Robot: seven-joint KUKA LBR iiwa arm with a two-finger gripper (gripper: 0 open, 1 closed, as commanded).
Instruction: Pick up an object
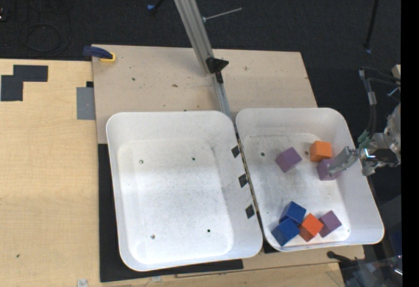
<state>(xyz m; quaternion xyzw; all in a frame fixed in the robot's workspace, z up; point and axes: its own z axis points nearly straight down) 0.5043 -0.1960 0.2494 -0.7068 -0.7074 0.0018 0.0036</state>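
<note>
- The grey metal claw (340,162) reaches in over the right rim of the right-hand shallow white plastic bin (357,227) and sits low by a small purple cube (323,170) at the bin's right side.
- I cannot tell whether the claw is apart or together — it is small and blurred here, and the purple cube is partly hidden by it.
- A small orange cube (321,151) lies just beside that spot on the far side; another purple cube (288,160) sits further left.
- At the near end of the bin a cluster rests on the floor: two blue cubes (290,221), an orange cube (311,227) and a purple cube (330,222).
- Judged from this, nothing is lifted yet — the grasp is at most being attempted, and the raise is left to do.
- The left-hand white bin (118,148) holds no blocks.
</note>
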